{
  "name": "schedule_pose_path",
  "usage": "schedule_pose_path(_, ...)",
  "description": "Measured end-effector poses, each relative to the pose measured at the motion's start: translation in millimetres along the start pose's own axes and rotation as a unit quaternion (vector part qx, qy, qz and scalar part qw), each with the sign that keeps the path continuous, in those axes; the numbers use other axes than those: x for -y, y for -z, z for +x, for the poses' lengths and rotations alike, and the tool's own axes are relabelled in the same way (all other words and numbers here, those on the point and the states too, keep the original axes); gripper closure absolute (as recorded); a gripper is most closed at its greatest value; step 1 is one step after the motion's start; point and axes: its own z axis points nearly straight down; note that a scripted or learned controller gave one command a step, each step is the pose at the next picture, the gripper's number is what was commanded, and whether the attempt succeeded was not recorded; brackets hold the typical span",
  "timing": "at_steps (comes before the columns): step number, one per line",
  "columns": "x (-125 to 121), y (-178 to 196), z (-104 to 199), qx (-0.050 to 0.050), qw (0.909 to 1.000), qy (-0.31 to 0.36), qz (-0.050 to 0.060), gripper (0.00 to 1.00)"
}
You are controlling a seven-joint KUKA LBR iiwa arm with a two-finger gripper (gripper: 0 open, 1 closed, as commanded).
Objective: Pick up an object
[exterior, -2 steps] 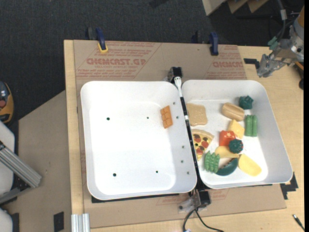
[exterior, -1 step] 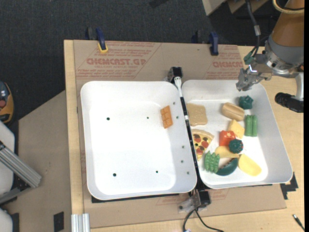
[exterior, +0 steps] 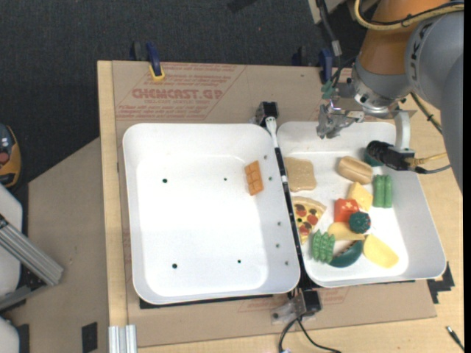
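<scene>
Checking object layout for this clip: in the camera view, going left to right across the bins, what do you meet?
Orange waffle piece in the left bin → tan bread slice → pizza slice → bread roll → green piece in the right bin.

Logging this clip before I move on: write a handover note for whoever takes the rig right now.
Gripper: above the right bin's far left corner, nothing seen between the jaws; open or shut unclear.
Right bin: toy foods, including a bread slice, bread roll, pizza slice and tomato.
Left bin: one orange waffle piece near its right wall.
Done: nothing picked.
Left: choose an object, grasp, lift.
</scene>
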Motion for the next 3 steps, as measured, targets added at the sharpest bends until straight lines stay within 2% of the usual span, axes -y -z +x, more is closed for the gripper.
schedule_pose_path(1,-1,106,8,0.003,1.0000,-0.003,-0.008,1.00)
schedule_pose_path(2,1,46,49,0.001,1.0000,-0.002,0.001,1.00)
schedule_pose_path(3,0,27,95,0.001,1.0000,-0.002,0.000,1.00)
